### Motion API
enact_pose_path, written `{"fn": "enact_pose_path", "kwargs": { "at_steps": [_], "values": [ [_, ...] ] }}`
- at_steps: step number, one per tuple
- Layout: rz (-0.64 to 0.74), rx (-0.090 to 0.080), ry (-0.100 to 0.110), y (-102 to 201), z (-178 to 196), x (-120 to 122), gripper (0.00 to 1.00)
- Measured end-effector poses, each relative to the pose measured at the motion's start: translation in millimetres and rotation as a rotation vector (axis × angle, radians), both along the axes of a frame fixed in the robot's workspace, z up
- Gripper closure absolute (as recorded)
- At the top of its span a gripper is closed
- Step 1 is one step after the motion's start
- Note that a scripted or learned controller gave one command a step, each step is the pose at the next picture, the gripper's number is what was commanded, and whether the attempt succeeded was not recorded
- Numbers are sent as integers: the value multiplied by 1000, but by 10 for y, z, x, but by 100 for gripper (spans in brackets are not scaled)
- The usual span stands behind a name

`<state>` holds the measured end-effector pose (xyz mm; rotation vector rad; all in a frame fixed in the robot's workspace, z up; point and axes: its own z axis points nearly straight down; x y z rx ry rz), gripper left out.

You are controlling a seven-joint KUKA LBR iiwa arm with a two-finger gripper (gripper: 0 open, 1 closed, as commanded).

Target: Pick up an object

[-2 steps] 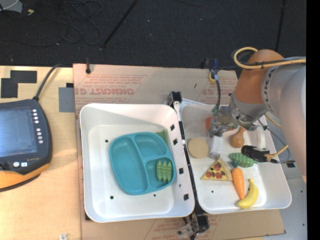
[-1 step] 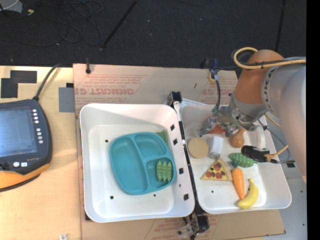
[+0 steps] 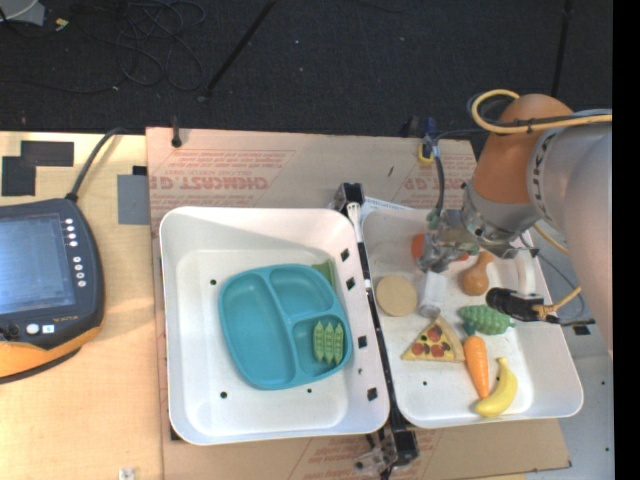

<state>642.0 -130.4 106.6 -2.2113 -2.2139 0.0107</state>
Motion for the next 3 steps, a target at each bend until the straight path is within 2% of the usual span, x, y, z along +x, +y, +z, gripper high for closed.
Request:
{"fn": "enact_pose_path", "kwargs": {
  "at_steps": [1,2,3],
  "values": [
    [0,0,1,0,-4,-1,0],
    [1,-2,-4,464,-210,2,0],
    [-5,-4,-9,223,304,-765,0]
  ]
}}
